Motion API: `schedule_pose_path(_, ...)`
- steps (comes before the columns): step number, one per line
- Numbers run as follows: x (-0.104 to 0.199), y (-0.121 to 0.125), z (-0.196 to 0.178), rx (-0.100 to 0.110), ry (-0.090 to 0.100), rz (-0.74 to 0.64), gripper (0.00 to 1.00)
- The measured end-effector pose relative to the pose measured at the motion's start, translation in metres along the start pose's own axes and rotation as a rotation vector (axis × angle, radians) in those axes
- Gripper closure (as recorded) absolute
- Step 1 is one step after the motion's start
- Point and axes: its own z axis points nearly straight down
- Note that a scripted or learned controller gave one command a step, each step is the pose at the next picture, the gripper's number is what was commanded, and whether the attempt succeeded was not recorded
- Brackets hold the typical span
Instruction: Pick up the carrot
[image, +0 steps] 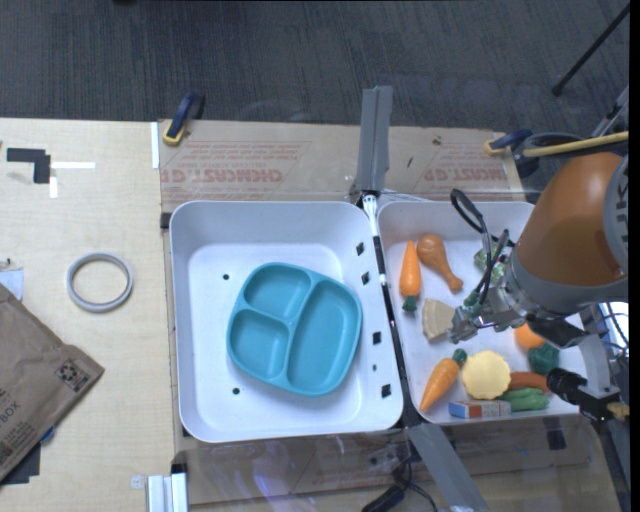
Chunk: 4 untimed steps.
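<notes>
Left bin (200, 300): holding 1 blue divided plate (295, 328), nothing else.

Right bin (400, 225): holding the toy food.

My arm (575, 235): reaching in over the right bin.

My pincer (470, 325): hanging low near the tan wedge (437, 318); I cannot tell how wide it is standing, and nothing is showing in it.

Carrots, 2: 1 upright carrot (410, 270) lying by the divider, 1 slanted carrot (439, 383) lying by the yellow piece (486, 375). Both are resting in the bin; pick-up is not yet done.
</notes>
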Motion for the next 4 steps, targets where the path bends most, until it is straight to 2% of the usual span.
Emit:
schedule_pose_path(1,0.0,0.0,0.0,0.0,0.0,0.0,0.0)
schedule_pose_path(2,-0.036,-0.008,0.1,0.0,0.001,-0.124,0.0)
schedule_pose_path(3,-0.064,-0.011,0.098,-0.006,-0.002,-0.479,0.0)
schedule_pose_path(4,-0.064,-0.011,0.09,-0.005,-0.001,-0.476,1.0)
